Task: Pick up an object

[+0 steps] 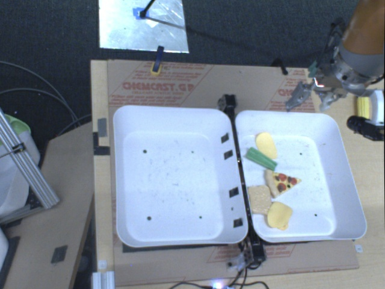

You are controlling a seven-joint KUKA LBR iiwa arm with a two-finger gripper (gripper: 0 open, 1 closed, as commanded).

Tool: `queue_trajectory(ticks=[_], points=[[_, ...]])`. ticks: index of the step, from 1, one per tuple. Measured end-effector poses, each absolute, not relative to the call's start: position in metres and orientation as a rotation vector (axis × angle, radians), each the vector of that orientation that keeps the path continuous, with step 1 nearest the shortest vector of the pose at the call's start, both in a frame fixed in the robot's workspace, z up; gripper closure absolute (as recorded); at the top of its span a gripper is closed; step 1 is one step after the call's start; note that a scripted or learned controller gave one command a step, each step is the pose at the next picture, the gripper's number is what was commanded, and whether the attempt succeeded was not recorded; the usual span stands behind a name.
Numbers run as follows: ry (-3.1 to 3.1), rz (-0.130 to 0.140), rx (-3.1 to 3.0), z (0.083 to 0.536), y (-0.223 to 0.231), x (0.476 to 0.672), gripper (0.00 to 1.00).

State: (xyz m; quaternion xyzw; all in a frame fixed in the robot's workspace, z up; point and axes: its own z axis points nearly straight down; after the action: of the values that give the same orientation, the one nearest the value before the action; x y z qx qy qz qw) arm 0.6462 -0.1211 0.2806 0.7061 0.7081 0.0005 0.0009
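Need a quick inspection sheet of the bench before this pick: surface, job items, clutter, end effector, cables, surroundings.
Surface: bench bears left bin and right bin, side by side.
Job's things: all in right bin: pizza slice, green piece, yellow pieces, tan cracker.
Clutter: nothing seen.
End effector: above right bin's far rim, holding nothing.
Cables: black cables at left.
Surroundings: metal sheet beyond bench.

One fixed camera looks down on me at a slant from above the worktop [180, 80], far enough back to take in both white bins [174, 116] side by side. My arm [361, 35] enters from its right, near the top corner.
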Motion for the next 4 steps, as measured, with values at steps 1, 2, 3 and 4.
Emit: queue_trajectory(ticks=[1, 2, 3, 4], points=[[2.232, -0.004, 2.218, 0.154, -0.103, 0.668, 0.0], [2.222, -0.008, 2.232, 0.08, -0.127, 0.563, 0.0], [2.223, -0.002, 2.226, 0.084, -0.114, 0.483, 0.0], [2.22, 0.006, 2.217, 0.095, -0.114, 0.489, 1.0]])
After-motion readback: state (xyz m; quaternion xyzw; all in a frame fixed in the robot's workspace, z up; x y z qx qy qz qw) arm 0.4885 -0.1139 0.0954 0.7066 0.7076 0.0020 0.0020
